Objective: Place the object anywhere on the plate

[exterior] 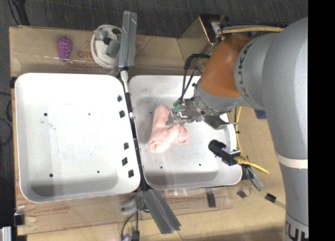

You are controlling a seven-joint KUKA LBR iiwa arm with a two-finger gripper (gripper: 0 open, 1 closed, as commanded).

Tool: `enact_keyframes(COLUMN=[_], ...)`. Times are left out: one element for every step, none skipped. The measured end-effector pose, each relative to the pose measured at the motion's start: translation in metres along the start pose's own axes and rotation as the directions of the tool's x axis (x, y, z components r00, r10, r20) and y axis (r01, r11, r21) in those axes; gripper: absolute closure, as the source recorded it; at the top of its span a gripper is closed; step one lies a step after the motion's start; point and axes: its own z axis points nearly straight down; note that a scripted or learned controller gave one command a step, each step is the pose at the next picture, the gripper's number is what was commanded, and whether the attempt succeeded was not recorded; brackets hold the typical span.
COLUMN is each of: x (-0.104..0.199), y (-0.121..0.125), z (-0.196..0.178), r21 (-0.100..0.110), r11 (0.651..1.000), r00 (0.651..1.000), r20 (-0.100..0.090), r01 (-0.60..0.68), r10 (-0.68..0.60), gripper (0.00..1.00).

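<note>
since the gripper (178, 118) sits right at the crumpled pink cloth (163, 130), jaw state unclear, it's grasp stage; next needs a lift.

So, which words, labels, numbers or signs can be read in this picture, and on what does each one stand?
"KU": large grey letters on the arm's casing, beside the orange band; the rest of the word is cut off.
"U": part of a letter on the arm's lower casing; nothing more can be made out.
Reddish print on the cardboard behind the left bin: too blurred to read.
</note>
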Motion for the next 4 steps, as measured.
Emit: enact_keyframes(x=[0.008, 0.009, 0.059, 0.11], y=[-0.005, -0.005, -0.009, -0.015], z=[-0.047, -0.062, -0.05, -0.042], r21=[0.0, 0.0, 0.003, 0.001], r11=[1.0, 1.0, 0.909, 0.669], r00=[1.0, 1.0, 0.909, 0.669], r20=[0.0, 0.0, -0.001, -0.001], r01=[0.017, 0.023, 0.418, 0.743], r10=[-0.017, -0.023, -0.418, -0.743], gripper=[1.0, 1.0, 1.0, 1.0])
